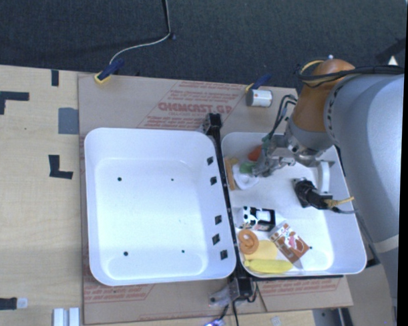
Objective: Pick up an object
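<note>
Gripper [265, 162] is down in the right bin [342, 227], far-left corner, right over a greenish-white object [244, 172]; whether it's clenched I can't tell. Nothing lifted yet — the pick looks unfinished

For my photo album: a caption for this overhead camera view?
Robot gripper reaching among small objects in the right bin.

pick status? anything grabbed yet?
Done: the gripper is down in the right bin, at the pale green item. In hand: nothing visibly held. Left: grasp and lift; the yellow banana, orange ring and black-and-white toy lie untouched.
</note>
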### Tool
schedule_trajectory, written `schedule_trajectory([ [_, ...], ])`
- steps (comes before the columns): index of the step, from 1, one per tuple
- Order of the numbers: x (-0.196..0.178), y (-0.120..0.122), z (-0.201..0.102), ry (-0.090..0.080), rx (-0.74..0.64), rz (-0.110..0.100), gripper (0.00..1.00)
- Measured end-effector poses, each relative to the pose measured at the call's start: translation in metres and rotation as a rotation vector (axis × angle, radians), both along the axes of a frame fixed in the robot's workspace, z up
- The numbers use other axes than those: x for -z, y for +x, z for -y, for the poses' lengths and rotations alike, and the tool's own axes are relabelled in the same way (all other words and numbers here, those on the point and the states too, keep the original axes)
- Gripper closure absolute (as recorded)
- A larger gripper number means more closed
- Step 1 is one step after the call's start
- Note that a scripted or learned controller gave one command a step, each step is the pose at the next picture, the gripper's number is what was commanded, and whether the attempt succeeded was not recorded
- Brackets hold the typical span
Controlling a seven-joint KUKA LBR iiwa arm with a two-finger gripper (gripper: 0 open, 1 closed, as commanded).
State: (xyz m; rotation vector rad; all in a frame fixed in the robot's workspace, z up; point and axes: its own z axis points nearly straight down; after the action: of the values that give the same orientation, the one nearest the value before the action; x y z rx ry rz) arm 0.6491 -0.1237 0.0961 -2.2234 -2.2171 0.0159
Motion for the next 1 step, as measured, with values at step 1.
schedule_trajectory([
  [1, 0.0113, -0.0514, -0.0123, 0.005, -0.001, 0.007, 1.00],
])
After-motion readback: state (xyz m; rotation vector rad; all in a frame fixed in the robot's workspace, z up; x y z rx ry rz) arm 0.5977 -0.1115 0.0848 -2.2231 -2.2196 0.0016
